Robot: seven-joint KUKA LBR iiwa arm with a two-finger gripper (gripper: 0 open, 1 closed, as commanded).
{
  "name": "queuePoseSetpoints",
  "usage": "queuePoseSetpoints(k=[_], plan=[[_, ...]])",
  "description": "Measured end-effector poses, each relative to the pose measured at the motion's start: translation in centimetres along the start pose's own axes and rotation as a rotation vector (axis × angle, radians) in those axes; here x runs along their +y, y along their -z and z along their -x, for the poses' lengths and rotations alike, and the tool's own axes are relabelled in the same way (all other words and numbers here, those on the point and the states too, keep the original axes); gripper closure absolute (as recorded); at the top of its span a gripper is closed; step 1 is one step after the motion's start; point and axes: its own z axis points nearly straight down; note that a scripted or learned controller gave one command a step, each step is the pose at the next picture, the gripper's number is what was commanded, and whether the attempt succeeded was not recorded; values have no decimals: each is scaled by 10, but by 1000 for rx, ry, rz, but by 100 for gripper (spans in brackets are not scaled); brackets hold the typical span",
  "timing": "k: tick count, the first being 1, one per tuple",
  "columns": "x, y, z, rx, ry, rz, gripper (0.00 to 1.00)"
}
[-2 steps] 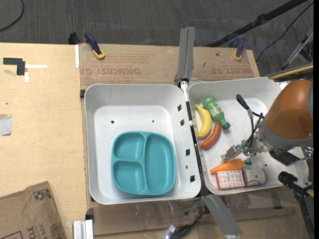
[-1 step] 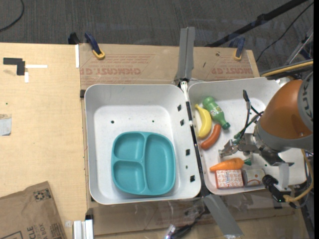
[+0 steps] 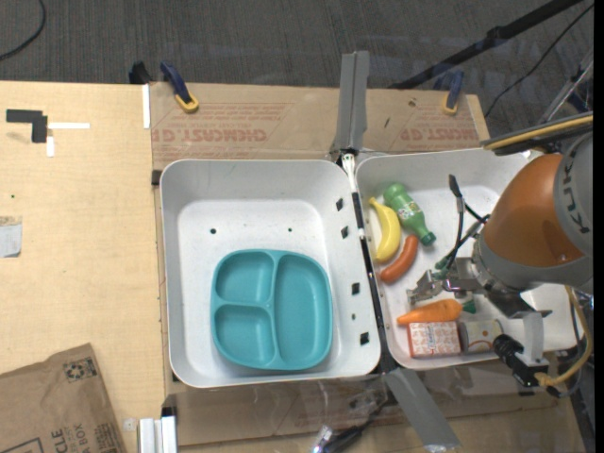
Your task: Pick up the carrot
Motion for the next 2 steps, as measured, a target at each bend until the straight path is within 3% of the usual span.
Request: queuePoseSetpoints(k=[1, 2], plan=[[1, 9, 0, 1, -3, 1, 100], [-6, 90, -75, 1, -352, -30, 100]])
